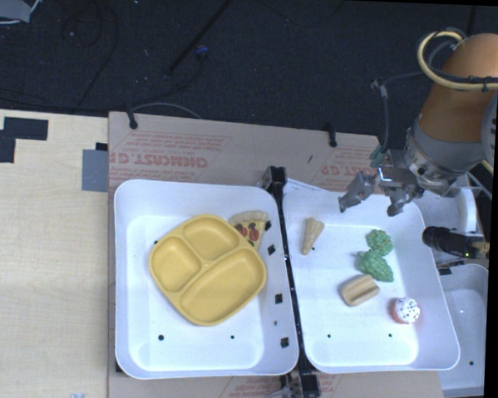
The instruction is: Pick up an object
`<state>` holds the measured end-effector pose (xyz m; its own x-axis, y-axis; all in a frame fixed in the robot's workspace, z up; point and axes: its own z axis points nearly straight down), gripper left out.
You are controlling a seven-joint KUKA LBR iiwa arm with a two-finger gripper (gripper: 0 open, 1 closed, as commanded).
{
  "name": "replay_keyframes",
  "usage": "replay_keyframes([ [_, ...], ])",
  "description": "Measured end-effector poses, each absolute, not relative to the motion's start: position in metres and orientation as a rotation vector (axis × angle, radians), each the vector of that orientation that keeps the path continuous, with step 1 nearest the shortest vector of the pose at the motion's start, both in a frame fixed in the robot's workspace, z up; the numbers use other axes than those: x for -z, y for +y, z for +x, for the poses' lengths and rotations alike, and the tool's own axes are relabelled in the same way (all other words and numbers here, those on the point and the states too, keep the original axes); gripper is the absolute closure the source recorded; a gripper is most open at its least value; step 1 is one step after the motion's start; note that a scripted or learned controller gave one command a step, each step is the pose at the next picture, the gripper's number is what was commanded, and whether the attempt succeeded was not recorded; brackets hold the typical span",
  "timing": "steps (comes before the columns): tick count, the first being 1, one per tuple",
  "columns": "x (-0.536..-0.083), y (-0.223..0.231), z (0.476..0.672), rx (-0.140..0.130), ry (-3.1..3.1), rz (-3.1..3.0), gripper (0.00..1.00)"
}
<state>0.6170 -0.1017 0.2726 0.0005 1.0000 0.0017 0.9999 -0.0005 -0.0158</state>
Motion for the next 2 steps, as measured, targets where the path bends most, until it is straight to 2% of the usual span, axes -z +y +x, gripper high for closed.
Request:
replay_keyframes([
  [1,-0.280,-0.102,0.619,-0.003,-2.221,-2.218,0.00],
  [2,-0.221,-0.110,0.615,-0.009,-2.215,-2.218,0.00],
])
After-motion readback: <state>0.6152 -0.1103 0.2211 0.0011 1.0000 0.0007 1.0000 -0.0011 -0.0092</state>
